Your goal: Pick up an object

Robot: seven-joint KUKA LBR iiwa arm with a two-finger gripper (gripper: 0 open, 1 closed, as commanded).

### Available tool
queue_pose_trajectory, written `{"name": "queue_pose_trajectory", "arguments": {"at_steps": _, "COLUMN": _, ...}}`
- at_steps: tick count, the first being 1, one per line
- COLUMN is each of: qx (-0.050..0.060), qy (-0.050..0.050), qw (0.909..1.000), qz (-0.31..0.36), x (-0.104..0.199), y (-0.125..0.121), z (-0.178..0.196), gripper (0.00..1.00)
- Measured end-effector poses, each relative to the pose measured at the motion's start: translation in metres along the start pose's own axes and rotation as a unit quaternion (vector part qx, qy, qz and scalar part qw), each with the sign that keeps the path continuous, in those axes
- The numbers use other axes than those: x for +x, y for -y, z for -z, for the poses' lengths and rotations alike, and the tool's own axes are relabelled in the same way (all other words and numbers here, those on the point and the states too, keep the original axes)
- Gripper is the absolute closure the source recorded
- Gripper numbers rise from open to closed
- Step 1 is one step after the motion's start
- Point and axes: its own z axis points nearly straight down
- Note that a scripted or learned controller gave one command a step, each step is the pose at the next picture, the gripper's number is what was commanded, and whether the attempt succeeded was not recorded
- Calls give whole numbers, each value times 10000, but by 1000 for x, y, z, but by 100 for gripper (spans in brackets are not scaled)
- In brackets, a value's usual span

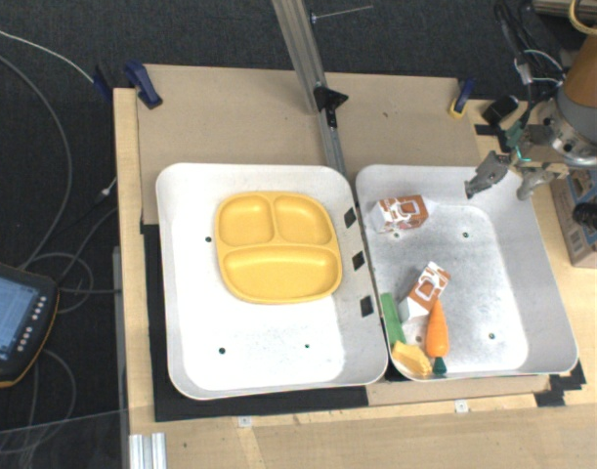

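Overhead, slanted look at a tan bench (278,96) bearing two shallow white bins side by side.

Left bin (181,291): a yellow plastic divided plate (277,247), rounded-rectangle shape, three compartments (two small at the far side, one long at the near side). It lies flat in the far half of the bin.

Right bin (513,281): several small things.
- A small white carton with orange-brown print (403,213), lying near the far left corner, apart from the rest.
- A second white-and-orange printed carton (428,286), tilted, toward the near left part of the bin.
- An orange toy carrot (436,330) just beside and nearer than that second carton, its tip pointing away from the viewer, green stub at the near end.
- A green stick-like piece (391,318) along the left wall, next to the carrot.
- A yellow curved piece (411,360) at the near edge, touching or nearly touching the carrot's base; shape too small to tell clearly.

Grey two-finger gripper (503,181) reaches in from the right, poised over the far right corner of the right bin. Fingers are spread wide apart, one dark tip toward the bin's far rim, the other toward the right wall. Nothing sits between them. It is well apart from the cluster at the near left, and nearer to the first carton, though not touching it.

A grey metal post (303,47) rises at a slant from between the bins at the far side.
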Motion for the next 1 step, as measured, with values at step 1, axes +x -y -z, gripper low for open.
{"name": "queue_pose_trajectory", "arguments": {"at_steps": 1, "qx": 2, "qy": 2, "qw": 10000, "qz": 0, "x": 0, "y": 0, "z": 0, "gripper": 0}}
